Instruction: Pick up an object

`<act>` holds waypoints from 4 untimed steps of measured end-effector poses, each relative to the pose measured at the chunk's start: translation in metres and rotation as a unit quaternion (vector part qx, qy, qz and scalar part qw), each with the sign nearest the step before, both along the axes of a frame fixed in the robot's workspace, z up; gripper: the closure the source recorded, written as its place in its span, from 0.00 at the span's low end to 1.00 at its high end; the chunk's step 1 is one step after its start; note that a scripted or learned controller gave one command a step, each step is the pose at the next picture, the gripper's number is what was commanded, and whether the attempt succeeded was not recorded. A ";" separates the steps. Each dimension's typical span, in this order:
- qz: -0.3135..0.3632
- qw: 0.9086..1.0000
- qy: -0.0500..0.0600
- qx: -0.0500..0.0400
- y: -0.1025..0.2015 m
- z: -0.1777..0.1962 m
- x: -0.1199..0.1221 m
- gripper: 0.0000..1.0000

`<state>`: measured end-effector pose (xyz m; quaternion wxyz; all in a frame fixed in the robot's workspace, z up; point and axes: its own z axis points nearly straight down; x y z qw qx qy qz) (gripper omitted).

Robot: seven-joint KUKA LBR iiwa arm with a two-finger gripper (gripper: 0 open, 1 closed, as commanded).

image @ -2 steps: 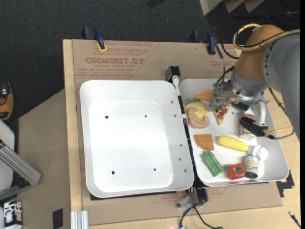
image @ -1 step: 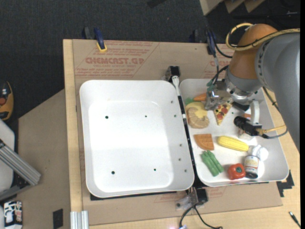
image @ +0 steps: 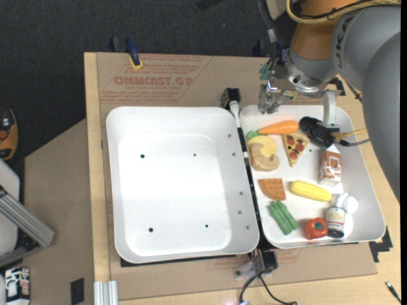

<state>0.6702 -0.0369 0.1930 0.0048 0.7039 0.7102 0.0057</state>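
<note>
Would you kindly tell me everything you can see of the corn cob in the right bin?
The corn is a yellow cob, glossy like a plastic toy, with a paler left tip. It lies flat on the right bin's floor, its long axis sloping slightly down to the right. The waffle sits just left of it, the carton above its right end and the small bottle below. Nothing grips it.

I am working in a robotics lab: two shallow white plastic bins (image: 178, 246) are sitting on a brown cardboard-covered bench (image: 165, 81), cables trailing.
</note>
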 end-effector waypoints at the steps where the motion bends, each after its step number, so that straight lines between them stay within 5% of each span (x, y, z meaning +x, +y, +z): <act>1: -0.001 1.000 0.007 0.000 0.068 -0.008 -0.004 1.00; 3: -0.001 1.000 0.006 0.000 0.193 -0.018 -0.004 1.00; 4: -0.003 1.000 0.002 0.001 0.197 0.095 -0.003 1.00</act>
